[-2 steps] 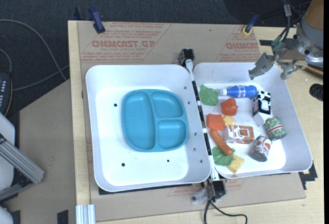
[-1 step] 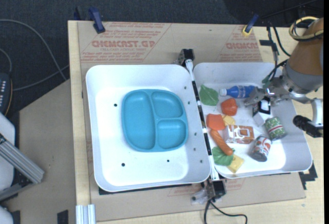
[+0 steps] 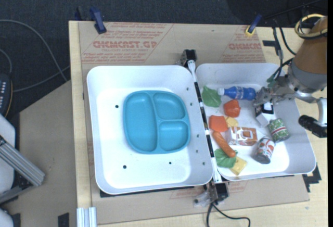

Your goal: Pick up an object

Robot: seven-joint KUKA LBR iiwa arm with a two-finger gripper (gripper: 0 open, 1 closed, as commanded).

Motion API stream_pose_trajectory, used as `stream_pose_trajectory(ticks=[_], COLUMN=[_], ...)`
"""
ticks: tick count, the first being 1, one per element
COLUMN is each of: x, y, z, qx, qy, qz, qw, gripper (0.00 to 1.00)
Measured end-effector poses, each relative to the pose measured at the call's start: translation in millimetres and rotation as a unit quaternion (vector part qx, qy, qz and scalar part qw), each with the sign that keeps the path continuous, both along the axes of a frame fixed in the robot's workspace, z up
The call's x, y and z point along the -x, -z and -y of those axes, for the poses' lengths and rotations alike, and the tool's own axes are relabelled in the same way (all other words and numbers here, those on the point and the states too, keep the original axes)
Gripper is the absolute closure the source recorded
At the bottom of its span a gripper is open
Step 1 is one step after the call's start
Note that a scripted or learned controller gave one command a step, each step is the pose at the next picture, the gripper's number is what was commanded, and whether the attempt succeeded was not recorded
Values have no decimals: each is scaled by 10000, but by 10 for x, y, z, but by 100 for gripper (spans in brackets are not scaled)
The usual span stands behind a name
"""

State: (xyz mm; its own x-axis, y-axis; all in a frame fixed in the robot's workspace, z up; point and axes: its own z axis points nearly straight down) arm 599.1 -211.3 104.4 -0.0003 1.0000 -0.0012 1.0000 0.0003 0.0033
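- The gripper (image 3: 265, 103) is hanging low over the upper right part of the right-hand bin (image 3: 302, 161), reaching in from the right on the grey arm (image 3: 312, 64) with its orange band.
- Nothing is showing between its tips, and I cannot tell from this slant how the jaws are standing.
- No object is being carried yet, so the pick appears to be in its approach; any item in the right-hand bin could be serving as the target.
- The blue-capped bottle (image 3: 238, 92) is lying on its side just left of the gripper, with an orange piece (image 3: 232, 108) just below it.
- Two small cans are sitting near the gripper: a green-banded can (image 3: 278, 130) below it, and a red-labelled can (image 3: 264, 150) further down, both tilted.
- A flat printed box (image 3: 243, 135), a carrot (image 3: 223, 143), a green leafy piece (image 3: 210, 97) and a yellow piece (image 3: 239, 165) are crowding the bin's left half, several touching.
- The blue divided plate (image 3: 156, 120) is lying alone in the left-hand bin (image 3: 104, 168), well apart from the gripper.
- To do this well, I would be choosing the green-banded can or the bottle, since each is standing clearer of neighbours than the clustered food.
- The jaws should be straddling the narrow width of a round item, centred, so it is not rolling out.
- Descending straight is avoiding nudging neighbours.
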Motion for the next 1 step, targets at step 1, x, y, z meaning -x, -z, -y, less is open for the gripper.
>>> stream_pose_trajectory(ticks=[1], x=[-563], y=[40], z=[-765], qx=[-3], qy=[5], qz=[-124], qw=[9999], gripper=[100])
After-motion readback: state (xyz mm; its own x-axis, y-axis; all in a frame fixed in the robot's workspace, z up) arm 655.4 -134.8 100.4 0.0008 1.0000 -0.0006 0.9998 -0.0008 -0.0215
